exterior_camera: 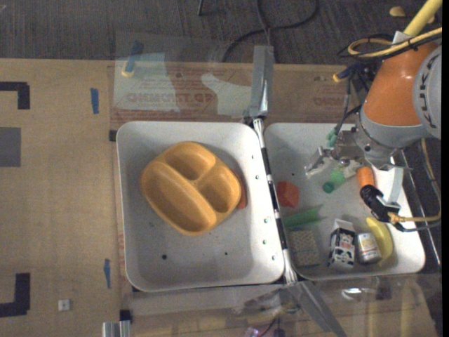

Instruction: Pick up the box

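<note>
The box [342, 246] is a small black-and-white carton lying near the front edge of the right bin [295, 142]. It sits between a speckled tan square [305, 246] on its left and a small can [367, 247] on its right. My gripper [327, 161] hangs over the back middle of the right bin, well behind the box and slightly to its left. Just in front of the gripper lies a green cylinder [332, 182]. Nothing is visibly held.
The right bin also holds a red piece [287, 193], a long green piece [303, 217], an orange carrot-like piece [365, 177] and a banana [382, 237]. An orange divided plate [191, 187] lies in the left bin [133, 258]. A black and yellow cable [384, 211] trails along the right side.
</note>
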Tool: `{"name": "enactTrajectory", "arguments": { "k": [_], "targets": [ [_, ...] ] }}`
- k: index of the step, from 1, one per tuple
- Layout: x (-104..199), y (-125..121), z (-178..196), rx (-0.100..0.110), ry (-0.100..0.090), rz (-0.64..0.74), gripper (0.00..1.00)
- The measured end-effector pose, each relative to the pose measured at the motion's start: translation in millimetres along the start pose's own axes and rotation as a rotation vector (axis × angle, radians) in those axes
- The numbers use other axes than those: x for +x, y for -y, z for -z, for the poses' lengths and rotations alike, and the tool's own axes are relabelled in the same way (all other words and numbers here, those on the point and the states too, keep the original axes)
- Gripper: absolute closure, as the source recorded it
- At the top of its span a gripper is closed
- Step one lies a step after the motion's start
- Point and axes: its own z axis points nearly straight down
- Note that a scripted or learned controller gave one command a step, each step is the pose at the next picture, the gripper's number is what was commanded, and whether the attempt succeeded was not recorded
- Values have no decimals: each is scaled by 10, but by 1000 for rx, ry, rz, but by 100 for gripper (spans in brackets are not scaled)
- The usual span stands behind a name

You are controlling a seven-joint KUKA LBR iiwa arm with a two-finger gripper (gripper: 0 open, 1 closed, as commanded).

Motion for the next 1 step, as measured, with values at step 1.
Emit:
{"name": "enactTrajectory", "arguments": {
  "k": [1],
  "targets": [
    [-352, 135, -843, -11, 1, 76, 0]
  ]
}}
